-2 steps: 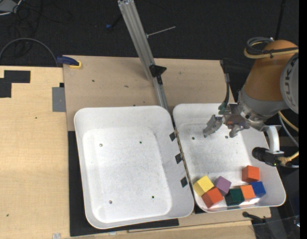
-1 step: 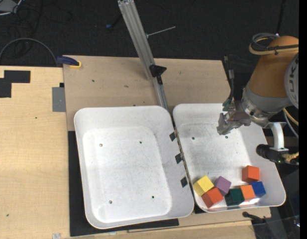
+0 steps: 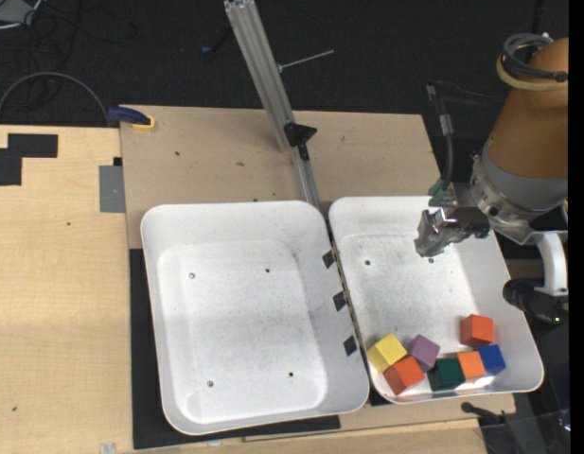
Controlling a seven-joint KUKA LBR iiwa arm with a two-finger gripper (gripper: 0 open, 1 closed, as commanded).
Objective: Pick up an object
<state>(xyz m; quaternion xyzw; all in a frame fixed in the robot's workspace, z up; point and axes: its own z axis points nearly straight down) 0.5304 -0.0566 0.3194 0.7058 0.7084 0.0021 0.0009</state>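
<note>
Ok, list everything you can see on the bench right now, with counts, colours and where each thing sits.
Bins: two, white, side by side; left bin, right bin.
Blocks: seven, clustered at the right bin's near edge: yellow, purple, red, green, orange, blue, and another red slightly apart.
Aluminium rail: one, silver, slanting from the far side down to between the bins.
Arm: one, grey with orange band, from the right.
Claw: one, above the right bin's far half.
</note>
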